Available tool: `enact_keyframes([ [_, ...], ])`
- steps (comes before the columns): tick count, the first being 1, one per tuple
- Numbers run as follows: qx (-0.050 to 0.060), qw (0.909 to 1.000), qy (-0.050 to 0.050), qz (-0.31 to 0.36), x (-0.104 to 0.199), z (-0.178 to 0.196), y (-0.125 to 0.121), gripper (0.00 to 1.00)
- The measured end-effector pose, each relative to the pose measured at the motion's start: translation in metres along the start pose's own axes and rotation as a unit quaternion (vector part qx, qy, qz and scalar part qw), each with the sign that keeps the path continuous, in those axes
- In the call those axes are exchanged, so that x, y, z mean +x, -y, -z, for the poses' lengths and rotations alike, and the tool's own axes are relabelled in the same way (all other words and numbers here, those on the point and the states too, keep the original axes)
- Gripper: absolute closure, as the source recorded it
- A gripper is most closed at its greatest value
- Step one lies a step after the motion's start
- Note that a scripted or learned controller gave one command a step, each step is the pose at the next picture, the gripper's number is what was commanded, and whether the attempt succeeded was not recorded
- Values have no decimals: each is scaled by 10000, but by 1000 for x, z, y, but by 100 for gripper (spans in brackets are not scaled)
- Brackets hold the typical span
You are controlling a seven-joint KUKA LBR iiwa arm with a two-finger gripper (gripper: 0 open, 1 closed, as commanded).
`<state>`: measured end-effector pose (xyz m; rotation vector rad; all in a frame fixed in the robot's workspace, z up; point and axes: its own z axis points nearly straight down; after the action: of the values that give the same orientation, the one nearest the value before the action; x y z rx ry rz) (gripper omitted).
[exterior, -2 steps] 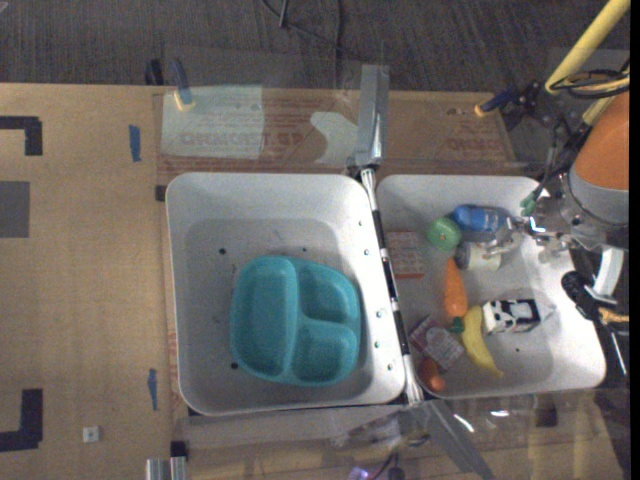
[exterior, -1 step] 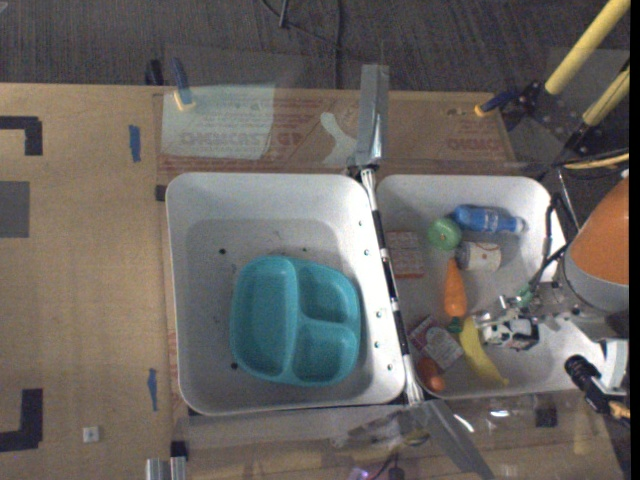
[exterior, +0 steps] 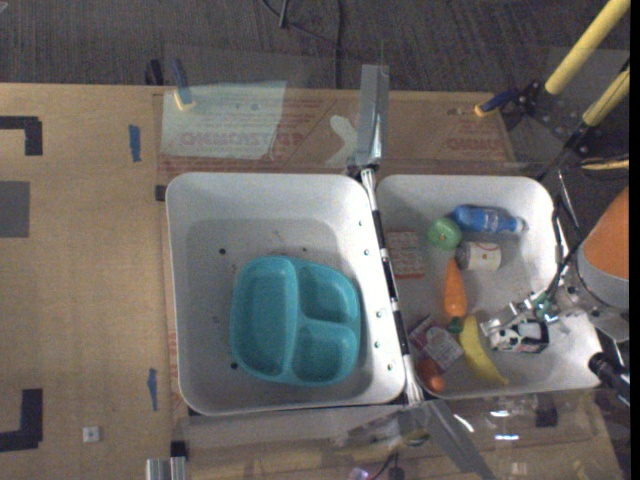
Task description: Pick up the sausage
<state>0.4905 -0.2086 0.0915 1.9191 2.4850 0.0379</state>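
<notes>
A small reddish-brown piece that may be the sausage (exterior: 431, 374) lies in the near-left corner of the right bin (exterior: 570, 368), partly tucked under a packet (exterior: 438, 344). My gripper (exterior: 520, 334) hangs low in the same bin, just right of the yellow banana (exterior: 480, 351). It sits roughly a banana's length to the right of the reddish piece. The arm's orange band (exterior: 615, 248) is at the right edge. Nothing can be seen held in the gripper.
The right bin also holds a blue bottle (exterior: 485, 219), a green apple (exterior: 444, 233), a small can (exterior: 480, 257) and an orange carrot (exterior: 455, 290). A teal divided tray (exterior: 295, 320) lies in the left bin (exterior: 200, 268).
</notes>
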Motion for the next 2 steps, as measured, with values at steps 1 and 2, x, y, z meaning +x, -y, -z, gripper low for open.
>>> enact_keyframes([
  [1, 95, 9838, 70, 1789, -13, -4, 13, 0],
  [2, 82, 9843, 75, 1764, -15, 4, 14, 100],
])
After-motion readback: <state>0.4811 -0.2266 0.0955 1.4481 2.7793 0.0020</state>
